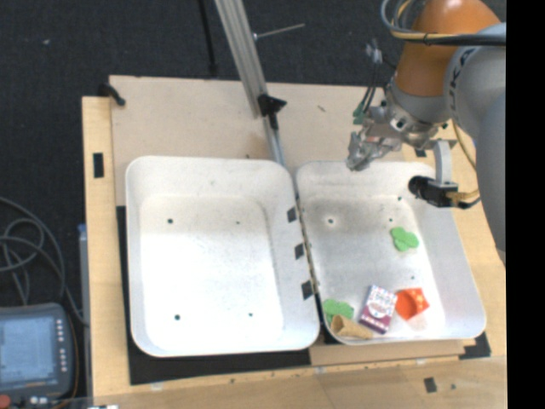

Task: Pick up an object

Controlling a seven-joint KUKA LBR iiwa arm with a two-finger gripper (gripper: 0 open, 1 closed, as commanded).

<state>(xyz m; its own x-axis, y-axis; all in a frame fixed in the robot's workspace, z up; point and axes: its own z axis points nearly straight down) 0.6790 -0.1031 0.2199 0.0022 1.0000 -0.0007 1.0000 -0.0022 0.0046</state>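
Observation:
My gripper (359, 160) hangs over the far edge of the right bin (358, 228), well above its floor, with nothing visible between its fingers. Near the bin's right side lies a small green piece (404, 239). Along the near edge sit a second green piece (338, 309), a tan cone-shaped thing (351, 326), a purple and white packet (378, 308) and an orange-red block (411, 303). All of these lie far from the gripper, toward the front of the bin.
The left bin (213, 254) lies beside the right one, with a divider edge between them. A slanted metal pole (247, 58) rises behind the bins, close to the left of the gripper. The bench's wooden top (187, 118) surrounds both bins.

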